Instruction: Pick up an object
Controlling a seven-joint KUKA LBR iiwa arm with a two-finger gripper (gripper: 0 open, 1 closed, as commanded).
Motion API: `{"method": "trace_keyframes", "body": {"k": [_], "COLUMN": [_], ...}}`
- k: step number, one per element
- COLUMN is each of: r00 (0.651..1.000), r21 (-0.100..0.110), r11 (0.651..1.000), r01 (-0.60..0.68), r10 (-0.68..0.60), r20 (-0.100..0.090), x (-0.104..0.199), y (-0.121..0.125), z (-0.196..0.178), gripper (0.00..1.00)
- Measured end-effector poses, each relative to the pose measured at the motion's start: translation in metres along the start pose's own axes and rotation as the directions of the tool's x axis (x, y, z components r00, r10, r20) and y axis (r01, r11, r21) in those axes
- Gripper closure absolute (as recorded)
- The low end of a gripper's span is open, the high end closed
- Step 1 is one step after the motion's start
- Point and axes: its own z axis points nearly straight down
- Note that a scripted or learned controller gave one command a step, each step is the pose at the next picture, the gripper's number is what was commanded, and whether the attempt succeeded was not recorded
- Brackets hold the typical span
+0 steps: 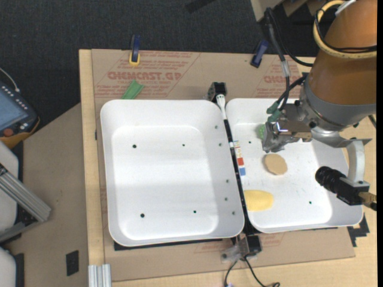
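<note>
A: If the arm drops straight down now, what could go wrong?

B: I think the jaws (276, 137) might miss. They hang over the right bin (299, 220), and the round tan thing (276, 164) lies a bit nearer the front of the bin than they do. They could close on nothing, or bump its edge and push it away.

A: Are the jaws spread or pressed together?

B: I cannot tell. The metal bits are small and dark from up here.

A: Are they holding anything?

B: I see nothing between them. There is a little green thing (263, 131) just beside them, maybe touching, but I cannot say for sure.

A: What else could they pick?

B: A yellow thing (258, 200) sits by the front left corner of the same bin, well apart from the jaws. It lies close to the wall, so the jaws might hit the rim there.

A: And the left bin (119, 160)?

B: It sits beside the right one on the worktop (90, 220).
</note>
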Motion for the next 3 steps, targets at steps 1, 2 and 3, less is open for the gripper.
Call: {"method": "trace_keyframes", "body": {"k": [1, 2, 3], "r00": [1.0, 1.0, 1.0], "r21": [-0.007, 0.015, 0.009], "r11": [1.0, 1.0, 1.0], "r01": [0.001, -0.007, 0.0], "r10": [-0.001, 0.007, 0.0], "r20": [-0.001, 0.002, 0.0], "x": [0.023, -0.012, 0.025], "y": [0.008, -0.002, -0.001], "z": [-0.095, -0.023, -0.023], "gripper": [1.0, 1.0, 1.0]}}
